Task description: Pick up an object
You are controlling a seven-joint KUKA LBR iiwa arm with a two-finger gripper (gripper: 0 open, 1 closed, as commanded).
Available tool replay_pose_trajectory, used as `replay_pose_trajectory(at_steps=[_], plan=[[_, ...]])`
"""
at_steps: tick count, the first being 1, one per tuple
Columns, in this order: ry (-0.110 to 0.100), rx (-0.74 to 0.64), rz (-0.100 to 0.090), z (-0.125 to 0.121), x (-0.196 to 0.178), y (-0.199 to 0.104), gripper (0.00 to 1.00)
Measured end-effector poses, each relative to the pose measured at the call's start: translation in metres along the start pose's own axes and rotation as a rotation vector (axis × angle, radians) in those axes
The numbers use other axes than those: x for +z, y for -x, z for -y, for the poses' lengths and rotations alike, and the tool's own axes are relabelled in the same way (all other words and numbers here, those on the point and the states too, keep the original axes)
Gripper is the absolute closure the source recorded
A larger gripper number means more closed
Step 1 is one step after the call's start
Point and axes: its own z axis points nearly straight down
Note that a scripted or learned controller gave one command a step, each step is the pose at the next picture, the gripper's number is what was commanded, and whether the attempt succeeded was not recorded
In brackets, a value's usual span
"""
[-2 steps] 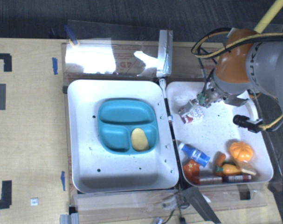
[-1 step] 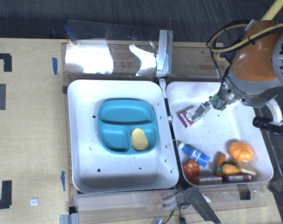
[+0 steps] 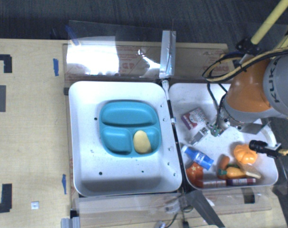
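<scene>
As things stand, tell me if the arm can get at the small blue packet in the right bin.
Probably yes: the blue packet lies uncovered on the right bin's floor, just below the gripper, with nothing over it.

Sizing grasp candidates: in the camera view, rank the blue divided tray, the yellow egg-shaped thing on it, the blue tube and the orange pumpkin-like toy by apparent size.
Largest to smallest:
1. blue divided tray
2. blue tube
3. orange pumpkin-like toy and yellow egg-shaped thing: they look about alike, so not ranked.
</scene>
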Motion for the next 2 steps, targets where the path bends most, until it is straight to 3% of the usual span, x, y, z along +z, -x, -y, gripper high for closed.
replay_pose_trajectory(at_steps=[1,2], plan=[[-0.002,0.271,0.0,-0.021,0.001,0.015,0.0],[0.002,0.069,0.001,-0.017,-0.101,-0.029,0.0]])
